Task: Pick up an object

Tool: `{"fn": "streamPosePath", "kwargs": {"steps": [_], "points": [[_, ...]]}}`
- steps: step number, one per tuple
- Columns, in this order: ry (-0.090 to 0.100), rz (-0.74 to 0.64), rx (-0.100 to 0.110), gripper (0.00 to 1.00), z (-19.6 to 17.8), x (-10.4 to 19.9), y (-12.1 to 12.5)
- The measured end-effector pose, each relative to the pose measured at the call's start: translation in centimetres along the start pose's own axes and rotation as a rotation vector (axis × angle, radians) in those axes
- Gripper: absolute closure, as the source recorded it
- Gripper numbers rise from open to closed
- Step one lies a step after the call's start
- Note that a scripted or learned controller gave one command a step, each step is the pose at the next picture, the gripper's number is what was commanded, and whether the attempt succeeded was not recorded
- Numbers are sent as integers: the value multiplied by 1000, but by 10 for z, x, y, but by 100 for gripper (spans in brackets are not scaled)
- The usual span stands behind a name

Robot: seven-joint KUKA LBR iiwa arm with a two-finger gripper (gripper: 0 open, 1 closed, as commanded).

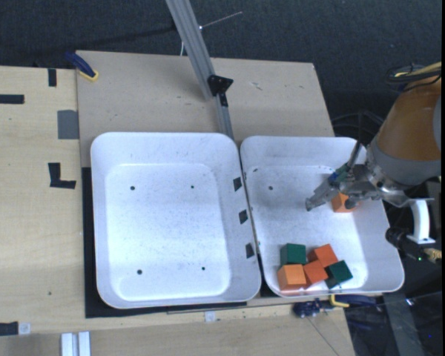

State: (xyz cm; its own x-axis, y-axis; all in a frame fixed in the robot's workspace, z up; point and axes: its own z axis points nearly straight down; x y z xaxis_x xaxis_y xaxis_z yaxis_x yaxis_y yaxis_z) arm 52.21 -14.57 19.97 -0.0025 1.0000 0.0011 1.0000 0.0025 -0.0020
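My gripper (332,194) hangs over the right part of the right bin (282,162), reaching in from the arm's orange wrist at the right. A small orange block (344,203) sits right against the gripper's lower side; the view does not settle whether it is held or merely lies beneath. At the bin's front lies a cluster: a green block (293,254), an orange block (325,255), another orange block (291,276) and a dark green block (340,273).
The left bin (163,143) stands beside the right one. A grey metal pole (196,43) slants from the top down to the gap between the bins. Blue-and-yellow clamps sit at the bench's back left (81,65) and front right (319,306).
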Motion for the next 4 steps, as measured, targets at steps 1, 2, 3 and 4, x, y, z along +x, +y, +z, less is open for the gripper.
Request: {"fn": "streamPosePath", "kwargs": {"steps": [1,2,3,4], "points": [[0,0,0,0,0,0,0],[-1,1,5,0,44,0,-5],[0,1,6,0,99,9,0],[-1,1,2,0,109,9,-1]]}}
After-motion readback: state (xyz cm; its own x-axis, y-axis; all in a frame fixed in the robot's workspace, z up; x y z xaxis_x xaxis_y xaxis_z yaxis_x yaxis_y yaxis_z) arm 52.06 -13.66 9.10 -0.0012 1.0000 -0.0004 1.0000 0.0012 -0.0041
